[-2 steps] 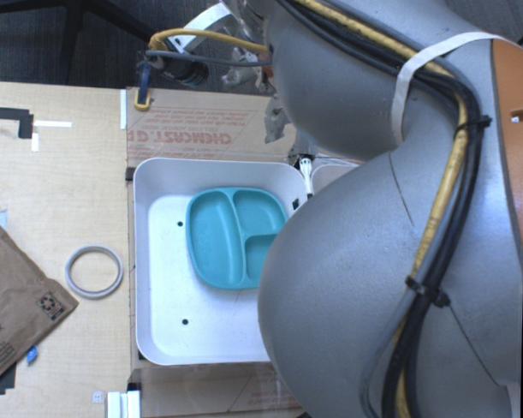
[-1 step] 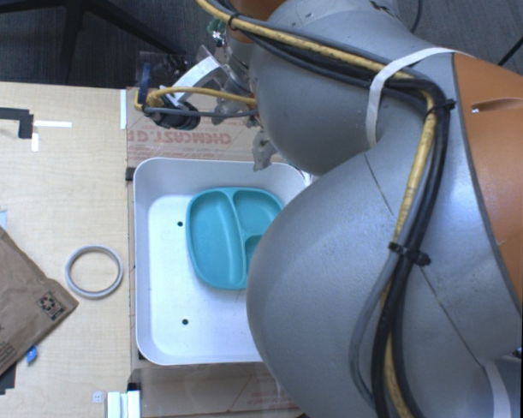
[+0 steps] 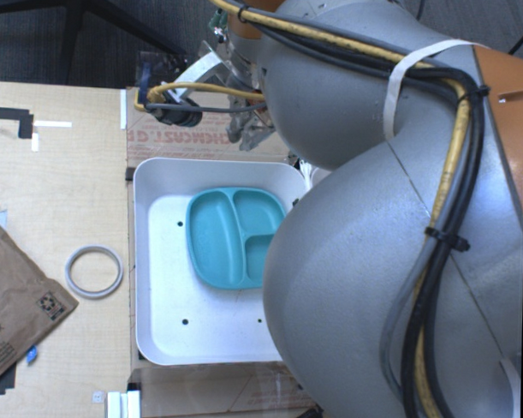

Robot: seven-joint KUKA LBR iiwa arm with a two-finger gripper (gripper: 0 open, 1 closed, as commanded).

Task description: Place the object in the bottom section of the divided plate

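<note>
A teal divided plate (image 3: 229, 237) lies in the white bin (image 3: 167, 329), toward its far side, with one large section on the left and two smaller ones on the right. The arm's bulk covers the plate's right edge and the right part of the bin. My gripper (image 3: 247, 130) hangs beyond the bin's far rim, over a strip of printed cardboard (image 3: 174, 136), with cables looping to its left. No object can be made out at the gripper or on the visible part of the plate.
A grey tape ring (image 3: 94, 269) rests on the wooden bench (image 3: 65, 188) left of the bin. A brown cardboard box (image 3: 14, 302) lies at the lower left. A black mark (image 3: 16, 118) sits at the far left.
</note>
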